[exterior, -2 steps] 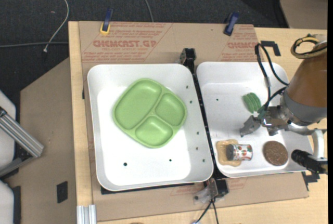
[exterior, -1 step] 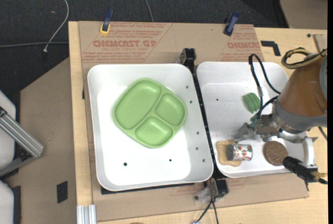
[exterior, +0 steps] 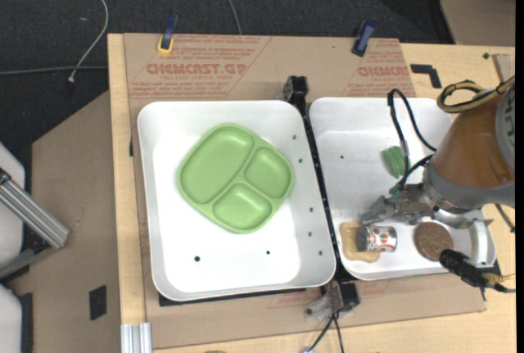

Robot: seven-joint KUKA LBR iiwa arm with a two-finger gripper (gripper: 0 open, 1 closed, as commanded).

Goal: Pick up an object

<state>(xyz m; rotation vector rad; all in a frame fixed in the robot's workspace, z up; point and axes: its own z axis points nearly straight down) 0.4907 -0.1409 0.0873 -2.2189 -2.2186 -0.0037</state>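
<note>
At the near rim of the right bin (exterior: 360, 120) lie a small can (exterior: 381, 240) resting on a tan piece (exterior: 354, 240) and a brown disc (exterior: 431, 239), with the gripper (exterior: 391, 210) low just above the can; whether its fingers are spread or closed I cannot tell, since they blur into clutter. Nothing looks lifted, so the pick seems still to do. Room is tight here (rim and divider close by), while the left bin (exterior: 164, 261), holding a green tray (exterior: 236, 177), has open floor.
</note>
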